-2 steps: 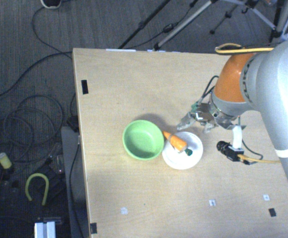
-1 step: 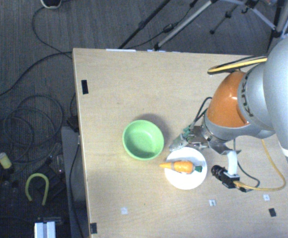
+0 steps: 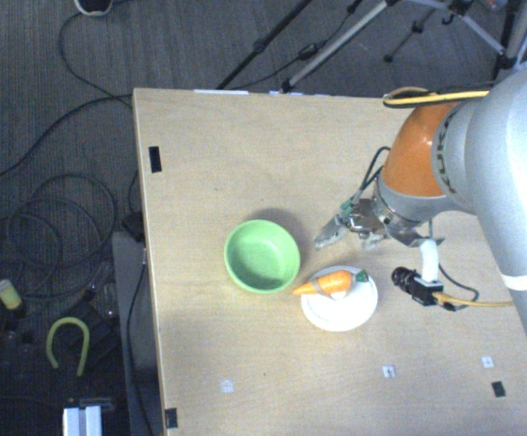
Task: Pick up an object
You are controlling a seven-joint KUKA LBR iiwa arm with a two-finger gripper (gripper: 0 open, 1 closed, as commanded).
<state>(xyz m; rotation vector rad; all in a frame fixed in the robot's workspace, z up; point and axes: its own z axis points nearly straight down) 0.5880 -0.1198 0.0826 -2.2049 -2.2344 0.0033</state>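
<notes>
A green bowl (image 3: 262,256) sits upright near the middle of the tan bench top (image 3: 227,153). Just right of it lies a small white plate (image 3: 341,309) with an orange toy carrot (image 3: 327,285) resting on its upper edge, its green top pointing right. My gripper (image 3: 341,229) hovers just above the plate and right of the bowl, pointing left and down. Nothing shows in its grasp. The grey arm with its orange band (image 3: 418,157) comes in from the right.
A white stub (image 3: 428,262) and a black fitting with a yellow cable (image 3: 418,285) hang by the wrist, right of the plate. Small black markers dot the bench. Cables and a dark floor lie beyond the left edge; tripod legs stand beyond the far edge.
</notes>
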